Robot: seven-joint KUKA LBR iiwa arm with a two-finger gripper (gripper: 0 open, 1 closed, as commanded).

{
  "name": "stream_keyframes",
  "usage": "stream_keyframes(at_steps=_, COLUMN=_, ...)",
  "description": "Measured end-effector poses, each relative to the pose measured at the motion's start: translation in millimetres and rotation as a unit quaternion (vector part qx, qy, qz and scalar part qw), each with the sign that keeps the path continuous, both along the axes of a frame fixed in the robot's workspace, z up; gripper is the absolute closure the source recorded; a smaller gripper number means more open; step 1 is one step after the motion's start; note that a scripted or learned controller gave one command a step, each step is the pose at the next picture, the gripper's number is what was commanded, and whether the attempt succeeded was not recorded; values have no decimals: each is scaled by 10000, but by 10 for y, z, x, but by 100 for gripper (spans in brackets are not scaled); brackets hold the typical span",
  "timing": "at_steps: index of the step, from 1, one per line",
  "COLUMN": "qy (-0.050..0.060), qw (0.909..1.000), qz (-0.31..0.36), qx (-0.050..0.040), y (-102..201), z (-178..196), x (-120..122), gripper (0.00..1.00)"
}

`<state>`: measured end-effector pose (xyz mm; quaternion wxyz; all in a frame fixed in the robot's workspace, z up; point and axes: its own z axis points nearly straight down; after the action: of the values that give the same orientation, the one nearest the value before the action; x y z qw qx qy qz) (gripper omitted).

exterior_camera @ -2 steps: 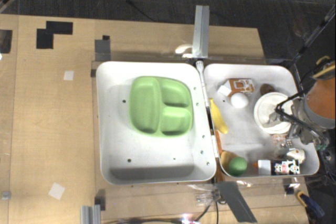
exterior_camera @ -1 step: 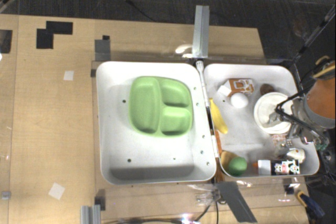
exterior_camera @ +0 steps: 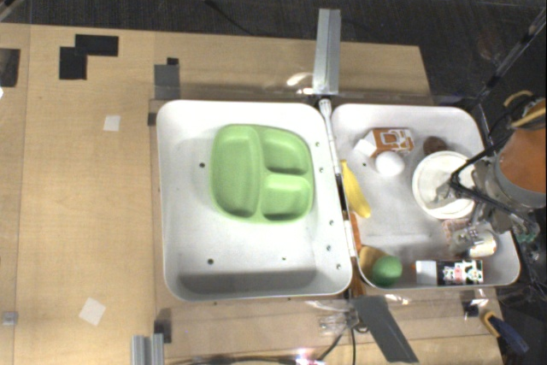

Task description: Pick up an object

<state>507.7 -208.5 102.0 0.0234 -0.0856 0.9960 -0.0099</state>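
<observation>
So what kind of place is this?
Probably a robot lab. A grey arm reaches over two white bins on a wooden bench, holding a green divided plate and small items for picking practice.

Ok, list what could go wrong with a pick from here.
The hand sits low in the crowded right white bin, beside the round white bowl and a small white cylinder; it may knock them instead of gripping one. The yellow banana lies tight against the bin's left wall, hard to close around.
</observation>
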Motion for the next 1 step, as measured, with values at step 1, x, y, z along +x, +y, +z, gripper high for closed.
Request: stream_keyframes(at_steps=1, qy=-10, qw=10000, qz=49, qx=-3, y=5, z=-1, x=-11, gripper=0)
